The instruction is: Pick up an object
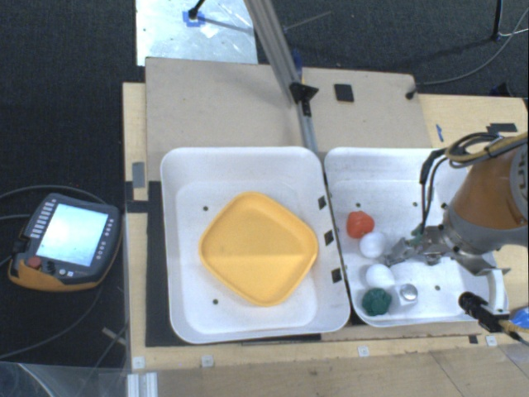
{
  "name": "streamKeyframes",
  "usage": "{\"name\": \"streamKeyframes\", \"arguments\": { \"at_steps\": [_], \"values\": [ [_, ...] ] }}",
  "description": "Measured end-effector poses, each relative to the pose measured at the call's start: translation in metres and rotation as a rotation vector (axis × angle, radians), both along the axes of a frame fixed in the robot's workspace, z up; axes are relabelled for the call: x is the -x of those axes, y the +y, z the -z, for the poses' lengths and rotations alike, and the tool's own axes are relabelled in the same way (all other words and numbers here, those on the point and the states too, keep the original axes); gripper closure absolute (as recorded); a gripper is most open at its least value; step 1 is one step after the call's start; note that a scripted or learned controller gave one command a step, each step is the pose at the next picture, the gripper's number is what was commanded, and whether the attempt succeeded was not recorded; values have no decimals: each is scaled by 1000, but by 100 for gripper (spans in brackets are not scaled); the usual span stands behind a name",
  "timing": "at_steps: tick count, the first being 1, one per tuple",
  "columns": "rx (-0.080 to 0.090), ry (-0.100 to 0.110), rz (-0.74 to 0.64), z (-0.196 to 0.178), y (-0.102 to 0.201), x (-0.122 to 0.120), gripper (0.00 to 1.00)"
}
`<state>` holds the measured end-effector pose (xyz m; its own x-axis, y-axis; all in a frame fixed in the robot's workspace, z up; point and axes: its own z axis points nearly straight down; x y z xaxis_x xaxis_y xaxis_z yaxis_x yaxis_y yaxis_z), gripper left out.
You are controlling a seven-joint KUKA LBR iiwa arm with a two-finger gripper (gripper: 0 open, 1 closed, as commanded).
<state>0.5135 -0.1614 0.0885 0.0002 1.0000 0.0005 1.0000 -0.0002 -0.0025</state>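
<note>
The right bin (388, 176) holds a red ball (359, 223), two white balls (371, 244) (379, 275), a dark green ball (377, 301) and a small silvery cap (407, 292), all grouped near its left front part. My gripper (402, 251) reaches in from the right and hangs low over the bin, just right of the upper white ball and above the silvery cap. I see nothing held in it. The orange band of the arm (483, 197) sits over the bin's right side.
A yellow square plate (259, 247) lies in the left bin (178, 176). A metal pole (277, 40) slants across the board behind the bins. A teach pendant (62, 240) rests on the floor at the left.
</note>
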Motion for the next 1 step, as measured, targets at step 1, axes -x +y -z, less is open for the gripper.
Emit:
{"name": "streamKeyframes", "arguments": {
  "at_steps": [1],
  "values": [
    [1,-4,0,-12,0,-1,100]
  ]
}}
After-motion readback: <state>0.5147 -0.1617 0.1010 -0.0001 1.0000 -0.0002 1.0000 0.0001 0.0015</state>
